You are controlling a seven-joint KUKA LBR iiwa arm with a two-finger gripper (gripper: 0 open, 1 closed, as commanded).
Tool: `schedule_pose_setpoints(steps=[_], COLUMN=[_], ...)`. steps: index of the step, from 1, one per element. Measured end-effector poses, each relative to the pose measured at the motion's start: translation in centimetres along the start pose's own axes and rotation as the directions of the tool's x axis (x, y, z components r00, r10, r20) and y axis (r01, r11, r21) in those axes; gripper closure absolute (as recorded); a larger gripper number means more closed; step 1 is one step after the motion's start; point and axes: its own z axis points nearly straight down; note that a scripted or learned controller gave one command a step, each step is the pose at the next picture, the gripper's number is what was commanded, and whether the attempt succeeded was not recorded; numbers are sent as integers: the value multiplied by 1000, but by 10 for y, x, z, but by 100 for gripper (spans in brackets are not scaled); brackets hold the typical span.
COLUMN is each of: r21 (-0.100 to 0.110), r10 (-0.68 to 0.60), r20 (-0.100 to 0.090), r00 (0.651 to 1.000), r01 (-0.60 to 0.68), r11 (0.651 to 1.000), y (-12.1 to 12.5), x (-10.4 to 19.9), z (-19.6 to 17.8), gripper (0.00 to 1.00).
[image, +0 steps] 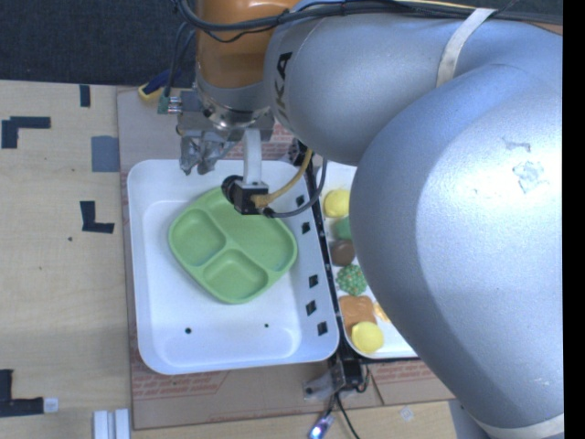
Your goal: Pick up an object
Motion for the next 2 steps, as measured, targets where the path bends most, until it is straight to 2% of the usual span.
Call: schedule_pose_setpoints(steps=[1, 2], r21=[1, -4], r10=[-2, 2], r20=[1, -1], r00=[1000, 1000], r01=[2, -2], r11=[1000, 1000], y=[0, 31], x=[0, 4], z=[-9, -7], gripper=[100, 100])
